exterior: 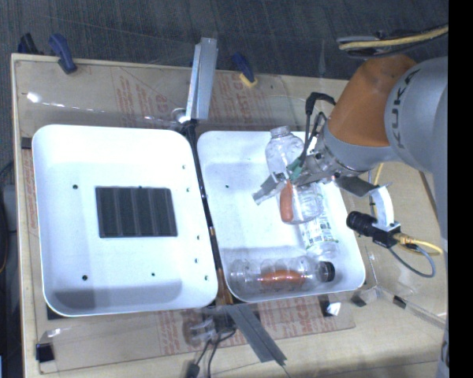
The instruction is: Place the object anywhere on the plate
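Note:
The dark, ridged rectangular plate [136, 211] lies flat in the middle of the left white bin [55, 156]. My gripper [277, 189] hangs over the upper middle of the right bin [229, 164], well to the right of the plate. A small orange, sausage-shaped object [287, 204] sits right at the gripper's tip, against a clear plastic bottle [309, 203]. Whether the gripper grips the orange object is not visible.
The clear bottle runs along the right bin's right side. A second clear bottle [280, 274] lies along its front wall, with something orange showing through it. A ridge between the bins [205, 211] separates them. A metal post [199, 77] stands behind them.

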`<action>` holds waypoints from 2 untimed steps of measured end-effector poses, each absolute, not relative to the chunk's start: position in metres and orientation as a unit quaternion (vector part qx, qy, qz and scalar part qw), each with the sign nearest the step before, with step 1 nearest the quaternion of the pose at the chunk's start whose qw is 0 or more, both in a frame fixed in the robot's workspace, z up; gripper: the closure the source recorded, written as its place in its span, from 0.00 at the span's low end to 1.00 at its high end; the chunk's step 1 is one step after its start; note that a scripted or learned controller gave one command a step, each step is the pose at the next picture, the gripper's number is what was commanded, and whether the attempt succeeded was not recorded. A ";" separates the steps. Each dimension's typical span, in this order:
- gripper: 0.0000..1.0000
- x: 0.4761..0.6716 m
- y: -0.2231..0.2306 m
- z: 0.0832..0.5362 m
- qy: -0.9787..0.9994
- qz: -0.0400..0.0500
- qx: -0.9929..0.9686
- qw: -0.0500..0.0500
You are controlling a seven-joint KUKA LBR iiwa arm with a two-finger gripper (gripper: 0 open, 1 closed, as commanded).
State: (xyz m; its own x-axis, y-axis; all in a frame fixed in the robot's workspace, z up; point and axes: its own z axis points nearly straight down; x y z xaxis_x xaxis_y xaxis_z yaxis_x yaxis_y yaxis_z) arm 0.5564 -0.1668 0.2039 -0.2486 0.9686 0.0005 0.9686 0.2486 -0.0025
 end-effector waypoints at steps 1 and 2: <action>1.00 0.588 -0.087 0.260 -0.764 0.001 -0.645 0.002; 1.00 0.556 -0.026 0.207 -0.729 0.003 -0.684 0.003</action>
